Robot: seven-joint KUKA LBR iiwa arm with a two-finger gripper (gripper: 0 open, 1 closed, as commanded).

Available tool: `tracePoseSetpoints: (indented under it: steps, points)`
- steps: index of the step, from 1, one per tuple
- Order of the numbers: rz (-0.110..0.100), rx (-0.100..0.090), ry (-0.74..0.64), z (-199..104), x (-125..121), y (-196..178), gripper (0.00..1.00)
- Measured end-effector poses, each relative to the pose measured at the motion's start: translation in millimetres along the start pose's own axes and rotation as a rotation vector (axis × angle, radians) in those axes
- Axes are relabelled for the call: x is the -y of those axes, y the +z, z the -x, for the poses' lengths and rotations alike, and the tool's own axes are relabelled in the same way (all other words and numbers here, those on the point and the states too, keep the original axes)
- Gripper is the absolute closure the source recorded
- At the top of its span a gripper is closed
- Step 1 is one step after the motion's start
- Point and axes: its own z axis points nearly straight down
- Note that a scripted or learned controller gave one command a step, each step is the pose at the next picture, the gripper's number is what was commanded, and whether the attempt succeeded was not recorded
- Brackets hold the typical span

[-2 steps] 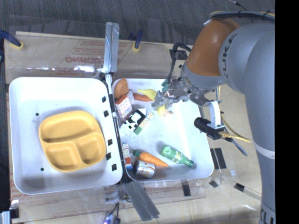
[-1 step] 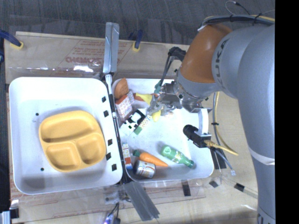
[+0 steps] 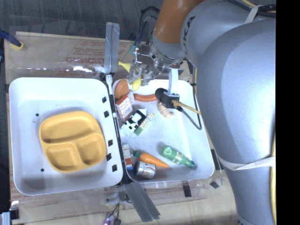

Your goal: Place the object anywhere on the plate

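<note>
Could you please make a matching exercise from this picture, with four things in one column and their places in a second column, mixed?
Things:
1. plate
2. carrot
3. green bottle
4. can

Places:
A. right bin, just right of the carrot
B. left bin
C. near edge of the right bin, just below the carrot
D. right bin, between the can and the green bottle

Pairs: 1-B, 2-D, 3-A, 4-C

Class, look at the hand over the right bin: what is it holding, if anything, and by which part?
It cannot be told. The hand hangs low over the clutter at the far end of the right bin, but no thing shows plainly in its grip.
</note>
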Motion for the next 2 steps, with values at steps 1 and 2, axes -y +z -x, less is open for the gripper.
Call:
tracePoseSetpoints:
  steps: [1,2]
  points:
    - [-0.002,-0.001,-0.251,-49.4,113.0,6.8,1.0]
    - [0.003,0.0,-0.349,-79.3,128.7,-25.6,1.0]
